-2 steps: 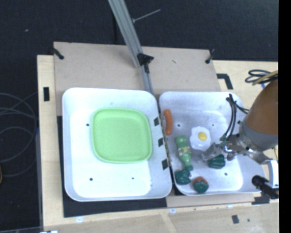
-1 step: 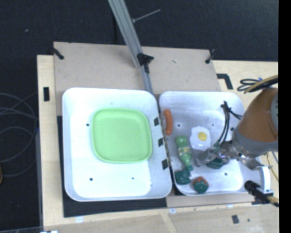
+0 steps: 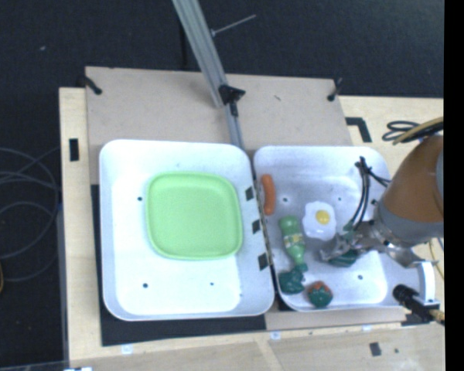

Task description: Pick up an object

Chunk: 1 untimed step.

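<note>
My arm (image 3: 416, 195) came in from the right, over the right bin (image 3: 294, 165), and my claw (image 3: 342, 250) was low in that bin, toward its near right part. I could not tell how it was set: the tip was a blur of grey metal mixed with something dark teal (image 3: 345, 260) just beneath it, and whether that thing was in my grip or only lying under me was not clear.

The loose things lay to my claw's left. A fried egg (image 3: 319, 218) sat near the bin's middle, just up and left of the claw and close to it. A pale green piece (image 3: 292, 236) lay left of the egg, running toward the near side. Below it was a dark green lump (image 3: 291, 280), and just beside that, nearer the front rim, a small red-and-green piece (image 3: 319, 293). A sausage (image 3: 268, 194) lay along the left wall, well apart from my claw.

The left bin (image 3: 124, 284) held a green plate (image 3: 193, 216), flat and about central. Both bins rested side by side on the counter (image 3: 77, 338), touching along their inner walls. A grey pole (image 3: 201, 41) slanted down from the top to the bins' far edge.
</note>
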### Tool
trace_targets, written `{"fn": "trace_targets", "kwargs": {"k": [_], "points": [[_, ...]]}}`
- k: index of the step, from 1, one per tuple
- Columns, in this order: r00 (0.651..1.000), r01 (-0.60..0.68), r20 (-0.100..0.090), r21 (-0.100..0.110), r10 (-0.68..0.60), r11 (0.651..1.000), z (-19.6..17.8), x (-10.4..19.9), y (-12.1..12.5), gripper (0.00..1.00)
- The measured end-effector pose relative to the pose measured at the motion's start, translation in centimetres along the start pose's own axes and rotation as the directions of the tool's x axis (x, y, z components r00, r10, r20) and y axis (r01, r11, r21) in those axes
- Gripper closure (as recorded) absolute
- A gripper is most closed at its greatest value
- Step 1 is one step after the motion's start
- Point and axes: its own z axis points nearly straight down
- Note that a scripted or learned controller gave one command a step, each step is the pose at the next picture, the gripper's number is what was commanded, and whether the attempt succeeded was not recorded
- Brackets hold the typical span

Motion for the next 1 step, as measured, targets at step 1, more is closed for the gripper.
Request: {"fn": "trace_targets", "kwargs": {"k": [1], "points": [[1.000, 0.001, 0.001, -0.002, -0.001, 1.000, -6.06, -0.72, 0.12, 1.00]]}}
